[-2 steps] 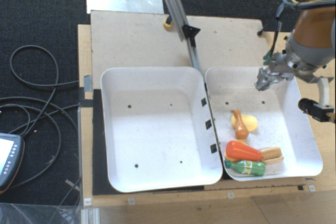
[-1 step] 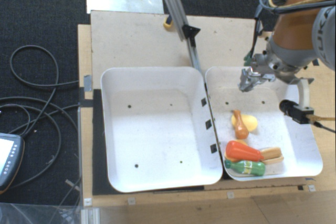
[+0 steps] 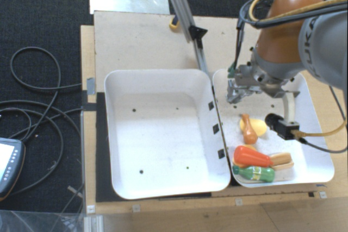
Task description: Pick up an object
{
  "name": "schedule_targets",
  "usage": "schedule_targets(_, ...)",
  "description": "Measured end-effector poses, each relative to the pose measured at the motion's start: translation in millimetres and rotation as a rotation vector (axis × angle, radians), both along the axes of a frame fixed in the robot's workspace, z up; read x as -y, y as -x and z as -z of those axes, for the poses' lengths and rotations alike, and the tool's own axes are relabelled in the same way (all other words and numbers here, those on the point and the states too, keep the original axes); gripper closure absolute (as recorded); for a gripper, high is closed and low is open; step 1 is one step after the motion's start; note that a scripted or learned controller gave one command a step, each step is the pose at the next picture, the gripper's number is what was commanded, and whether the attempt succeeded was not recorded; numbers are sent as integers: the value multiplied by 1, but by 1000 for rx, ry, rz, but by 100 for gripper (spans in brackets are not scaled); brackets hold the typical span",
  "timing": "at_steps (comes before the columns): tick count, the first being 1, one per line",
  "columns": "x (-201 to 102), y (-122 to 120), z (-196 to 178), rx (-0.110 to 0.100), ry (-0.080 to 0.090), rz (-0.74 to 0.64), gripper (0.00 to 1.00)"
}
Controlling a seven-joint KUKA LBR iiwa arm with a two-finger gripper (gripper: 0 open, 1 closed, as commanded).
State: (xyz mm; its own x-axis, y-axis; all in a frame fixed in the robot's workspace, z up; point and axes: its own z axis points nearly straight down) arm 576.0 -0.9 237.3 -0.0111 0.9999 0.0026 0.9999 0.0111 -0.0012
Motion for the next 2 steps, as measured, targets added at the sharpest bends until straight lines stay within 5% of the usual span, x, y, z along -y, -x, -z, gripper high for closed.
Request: schedule_targets(2,-97,42,16,-1,0,1,100)
